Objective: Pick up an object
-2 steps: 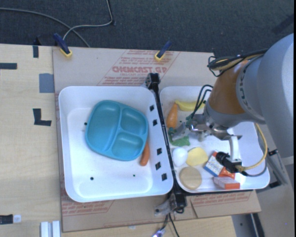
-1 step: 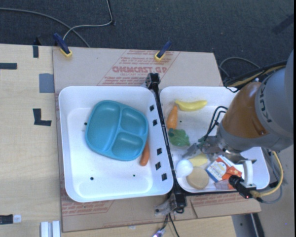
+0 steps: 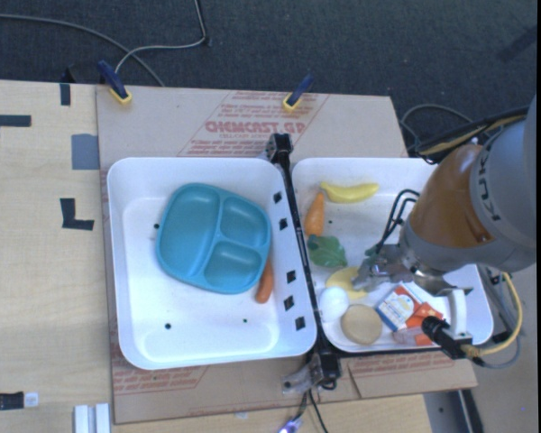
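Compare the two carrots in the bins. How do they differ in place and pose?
The left carrot lies in the left bin, touching the lower right edge of the blue plate. The right carrot lies in the right bin, just below the banana and above a green leafy item. The left carrot looks thinner; the right one looks thicker. Both are orange and lie near the divider between the bins.

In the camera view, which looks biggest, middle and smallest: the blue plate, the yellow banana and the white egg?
1. Blue plate, by far the biggest.
2. Yellow banana.
3. White egg, smallest, though it is rounder and not much smaller than the banana.
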{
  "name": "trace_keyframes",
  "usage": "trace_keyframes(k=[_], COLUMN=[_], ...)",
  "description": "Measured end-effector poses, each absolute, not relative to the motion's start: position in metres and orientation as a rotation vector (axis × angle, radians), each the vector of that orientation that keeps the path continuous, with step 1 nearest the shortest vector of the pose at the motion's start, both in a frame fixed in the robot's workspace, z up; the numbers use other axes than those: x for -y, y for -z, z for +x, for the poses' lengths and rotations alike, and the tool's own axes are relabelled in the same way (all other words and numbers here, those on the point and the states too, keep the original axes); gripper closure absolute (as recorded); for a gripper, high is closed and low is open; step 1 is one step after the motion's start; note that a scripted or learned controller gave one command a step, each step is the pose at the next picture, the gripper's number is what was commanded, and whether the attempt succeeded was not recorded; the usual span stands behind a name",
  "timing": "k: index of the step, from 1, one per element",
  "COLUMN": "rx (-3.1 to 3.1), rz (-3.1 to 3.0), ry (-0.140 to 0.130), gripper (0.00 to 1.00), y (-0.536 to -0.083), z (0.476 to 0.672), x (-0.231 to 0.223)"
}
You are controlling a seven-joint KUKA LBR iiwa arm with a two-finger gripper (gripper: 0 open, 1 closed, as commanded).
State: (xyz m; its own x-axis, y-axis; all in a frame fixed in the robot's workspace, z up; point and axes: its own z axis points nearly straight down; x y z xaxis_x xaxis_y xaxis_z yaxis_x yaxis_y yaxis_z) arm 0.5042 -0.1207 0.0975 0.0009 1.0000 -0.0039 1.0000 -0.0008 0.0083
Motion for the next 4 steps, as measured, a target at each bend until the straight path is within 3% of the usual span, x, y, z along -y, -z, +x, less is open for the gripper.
trace_keyframes(k=[1,2,3,4], rx=[-2.223,-2.224,-2.222,-2.222], rz=[2.219,2.22,2.219,2.221], ry=[0.0,0.002,0.001,0.004], gripper=[1.0,0.0,0.0,0.0], y=[-0.184,-0.184,-0.216,-0.197], z=[0.557,0.557,0.623,0.624], x=[0.081,0.081,0.086,0.078])
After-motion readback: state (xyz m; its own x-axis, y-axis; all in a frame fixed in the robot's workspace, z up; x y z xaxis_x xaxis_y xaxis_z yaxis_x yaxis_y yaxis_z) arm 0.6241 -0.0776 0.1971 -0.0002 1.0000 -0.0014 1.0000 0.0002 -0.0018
